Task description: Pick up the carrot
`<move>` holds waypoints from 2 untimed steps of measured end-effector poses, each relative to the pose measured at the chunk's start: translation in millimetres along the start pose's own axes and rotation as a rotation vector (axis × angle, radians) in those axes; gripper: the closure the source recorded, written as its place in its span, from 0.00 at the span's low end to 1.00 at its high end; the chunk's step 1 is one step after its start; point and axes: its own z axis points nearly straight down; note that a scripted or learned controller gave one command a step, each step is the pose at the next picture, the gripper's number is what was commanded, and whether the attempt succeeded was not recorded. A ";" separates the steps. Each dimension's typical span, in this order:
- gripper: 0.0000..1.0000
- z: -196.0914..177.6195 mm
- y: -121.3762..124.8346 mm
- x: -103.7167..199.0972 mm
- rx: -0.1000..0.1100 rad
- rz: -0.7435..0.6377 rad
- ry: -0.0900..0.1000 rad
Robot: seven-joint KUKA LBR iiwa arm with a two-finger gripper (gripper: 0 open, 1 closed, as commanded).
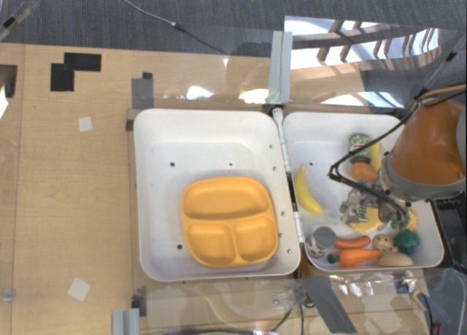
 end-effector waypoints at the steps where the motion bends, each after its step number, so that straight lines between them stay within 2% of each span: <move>1: 1.00 -124.5 10.9 -15.9 0.000 -0.081 0.000; 2: 1.00 -181.1 -27.1 -25.9 0.001 -0.335 0.007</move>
